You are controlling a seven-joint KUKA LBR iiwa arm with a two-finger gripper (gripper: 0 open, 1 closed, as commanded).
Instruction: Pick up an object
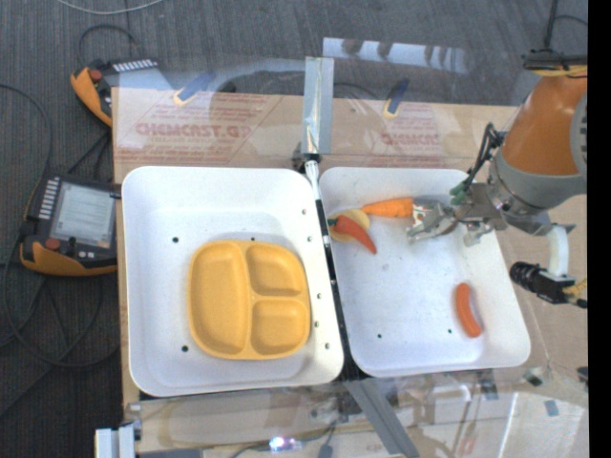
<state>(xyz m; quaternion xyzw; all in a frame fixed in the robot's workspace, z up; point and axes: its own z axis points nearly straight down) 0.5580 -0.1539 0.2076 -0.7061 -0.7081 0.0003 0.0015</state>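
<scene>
Dark carpet (239, 27) around desk; two shallow white bins side by side; left white bin (153, 198) carries yellow three-compartment plastic tray (250, 299); right white bin (420, 342) carries orange toy carrot (387, 207) near its far wall, yellow-red curved pepper (355, 229) just beside carrot, orange sausage (467, 309) well apart; pincer (427, 222) low beside carrot's tip, grip state unclear.
</scene>
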